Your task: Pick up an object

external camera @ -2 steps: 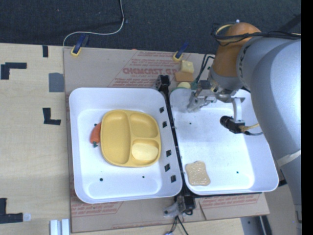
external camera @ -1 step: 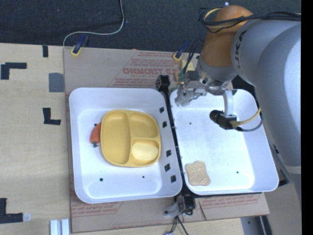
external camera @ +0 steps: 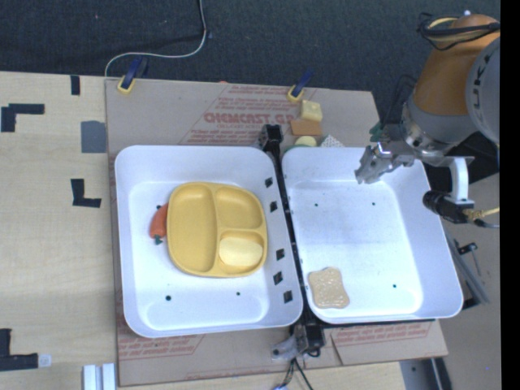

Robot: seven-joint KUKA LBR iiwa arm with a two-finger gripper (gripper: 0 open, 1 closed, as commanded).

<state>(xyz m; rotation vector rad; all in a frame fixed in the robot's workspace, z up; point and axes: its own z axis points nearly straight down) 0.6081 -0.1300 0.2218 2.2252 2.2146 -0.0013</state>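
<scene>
- Where the right bin (external camera: 422,242) meets its far right corner, we see the claw (external camera: 372,169) hanging; whether it is apart or together we cannot tell.
- We find a beige slice (external camera: 328,288) near that bin's near left corner.
- We see a yellow plate (external camera: 213,222) in the left bin (external camera: 134,218), an orange piece (external camera: 158,222) touching its left edge.

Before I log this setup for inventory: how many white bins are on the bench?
2. The left bin holds a yellow divided plate; the right bin holds a beige item near its front edge.
</scene>
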